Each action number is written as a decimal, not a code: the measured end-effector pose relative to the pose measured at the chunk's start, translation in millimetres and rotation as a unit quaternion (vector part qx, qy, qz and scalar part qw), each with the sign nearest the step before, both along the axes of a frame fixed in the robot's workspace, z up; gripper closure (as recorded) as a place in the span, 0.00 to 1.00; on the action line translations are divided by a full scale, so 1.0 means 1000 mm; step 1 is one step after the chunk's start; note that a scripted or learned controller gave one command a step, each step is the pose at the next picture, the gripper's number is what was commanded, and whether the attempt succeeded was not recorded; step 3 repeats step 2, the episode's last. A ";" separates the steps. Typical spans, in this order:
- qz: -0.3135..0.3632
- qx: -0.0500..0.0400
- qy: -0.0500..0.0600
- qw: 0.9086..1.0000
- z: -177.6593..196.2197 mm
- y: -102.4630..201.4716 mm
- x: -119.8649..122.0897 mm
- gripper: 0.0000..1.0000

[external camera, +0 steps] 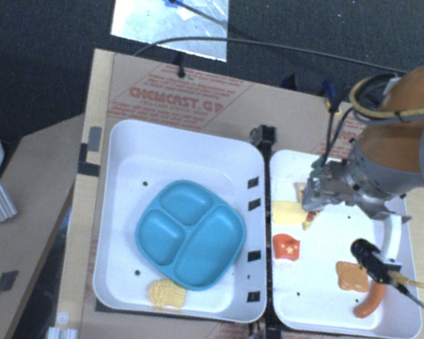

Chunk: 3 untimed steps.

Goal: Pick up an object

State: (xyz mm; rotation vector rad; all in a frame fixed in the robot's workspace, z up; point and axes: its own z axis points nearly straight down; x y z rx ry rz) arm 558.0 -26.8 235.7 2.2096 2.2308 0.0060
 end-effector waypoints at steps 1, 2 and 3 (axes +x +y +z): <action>0.000 0.000 0.000 1.000 0.008 0.048 0.027 1.00; 0.000 0.000 0.001 1.000 -0.007 0.094 0.056 1.00; 0.000 0.000 0.001 1.000 -0.007 0.094 0.056 1.00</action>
